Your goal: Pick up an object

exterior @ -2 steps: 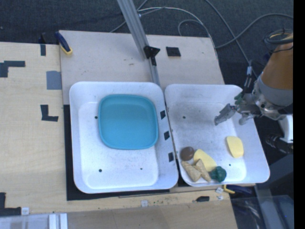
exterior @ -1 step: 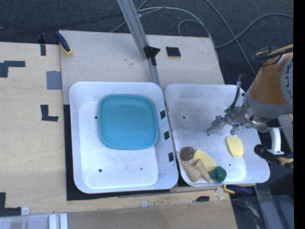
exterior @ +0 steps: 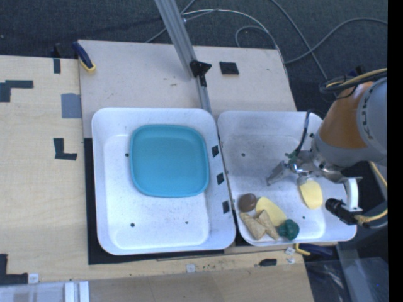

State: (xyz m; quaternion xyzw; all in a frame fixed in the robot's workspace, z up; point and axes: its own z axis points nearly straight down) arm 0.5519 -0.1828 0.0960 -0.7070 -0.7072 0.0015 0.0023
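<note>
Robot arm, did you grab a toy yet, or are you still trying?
Not yet. The gripper is over the right bin, open, with nothing between its fingers. The toys lie in that bin: a yellow piece just beside the gripper, and a brown ball, tan blocks and a green lump by the front edge. Closing on one and lifting is left.

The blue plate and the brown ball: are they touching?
Apart. The camera view shows the blue plate lying in the left bin and the brown ball in the right bin, with both bins' rims between them.
</note>
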